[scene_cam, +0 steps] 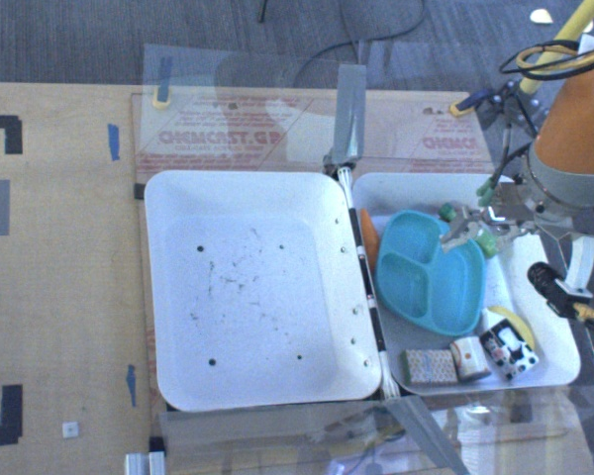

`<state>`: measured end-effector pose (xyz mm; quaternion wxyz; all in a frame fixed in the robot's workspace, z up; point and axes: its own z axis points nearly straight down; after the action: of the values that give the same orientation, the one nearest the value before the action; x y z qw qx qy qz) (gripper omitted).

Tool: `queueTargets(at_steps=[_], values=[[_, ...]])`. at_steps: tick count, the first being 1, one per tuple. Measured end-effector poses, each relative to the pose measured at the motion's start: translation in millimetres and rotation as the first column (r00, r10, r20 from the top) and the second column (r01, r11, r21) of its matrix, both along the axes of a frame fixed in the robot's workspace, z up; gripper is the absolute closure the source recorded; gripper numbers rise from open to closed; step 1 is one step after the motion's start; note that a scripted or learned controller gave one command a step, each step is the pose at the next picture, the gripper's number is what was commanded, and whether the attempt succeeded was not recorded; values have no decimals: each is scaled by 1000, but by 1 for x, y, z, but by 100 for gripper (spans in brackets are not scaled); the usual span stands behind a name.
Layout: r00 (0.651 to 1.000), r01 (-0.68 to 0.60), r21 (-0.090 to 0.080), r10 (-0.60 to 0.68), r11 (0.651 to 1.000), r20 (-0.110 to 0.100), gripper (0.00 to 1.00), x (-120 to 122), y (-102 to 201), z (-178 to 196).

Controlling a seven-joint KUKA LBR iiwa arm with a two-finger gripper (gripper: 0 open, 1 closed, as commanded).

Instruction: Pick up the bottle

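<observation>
A small green object, probably the bottle (488, 243), lies at the far right of the right bin (554, 369), by the upper right rim of a blue divided plate (431, 275). My gripper (467, 229) hangs right over it, at the plate's upper edge. A second green patch (445, 209) peeks out on the gripper's left. The gripper's metal parts hide most of the green object, so I cannot see whether it is held.
The right bin also holds an orange item (370, 237) by the left wall, a banana (510, 322), a patterned box (431, 366), a small tan box (468, 356) and a black-and-white item (510, 351) along the front. The left bin (178, 206) stands beside it.
</observation>
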<state>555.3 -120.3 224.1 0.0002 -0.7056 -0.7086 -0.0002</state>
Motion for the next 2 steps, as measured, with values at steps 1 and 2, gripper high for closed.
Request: queueTargets(at_steps=[1, 2], values=[[993, 119, 0, -119, 993, -2, 0, 37, 17, -73], [984, 177, -1, -177, 984, 10, 0, 66, 19, -124]])
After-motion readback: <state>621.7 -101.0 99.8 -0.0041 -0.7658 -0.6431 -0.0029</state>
